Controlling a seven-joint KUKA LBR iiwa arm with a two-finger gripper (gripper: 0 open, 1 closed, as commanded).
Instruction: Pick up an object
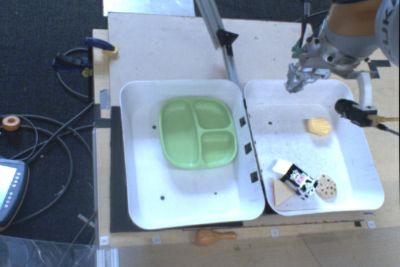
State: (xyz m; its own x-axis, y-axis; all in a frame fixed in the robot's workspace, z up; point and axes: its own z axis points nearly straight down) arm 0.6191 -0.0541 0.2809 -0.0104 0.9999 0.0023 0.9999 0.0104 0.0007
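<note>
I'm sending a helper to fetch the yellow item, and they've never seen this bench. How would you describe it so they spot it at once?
Look in the right-hand white bin, the one without the green divided plate. The yellow piece lies alone near the bin's right wall, apart from the cluster of items at the front edge. It is the only plain yellow, rounded lump there.

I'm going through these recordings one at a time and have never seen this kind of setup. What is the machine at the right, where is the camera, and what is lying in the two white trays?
The single camera looks down at a slant from above the bench. The grey and orange machine is a robot arm reaching in from the right; its gripper hovers over the far edge of the right bin. Nothing is visible between its fingers. The left bin holds a green divided plate. The right bin holds a small yellow piece and, near the front, a cluster: a tan wedge, a black-and-white spotted carton and a speckled cookie.
</note>
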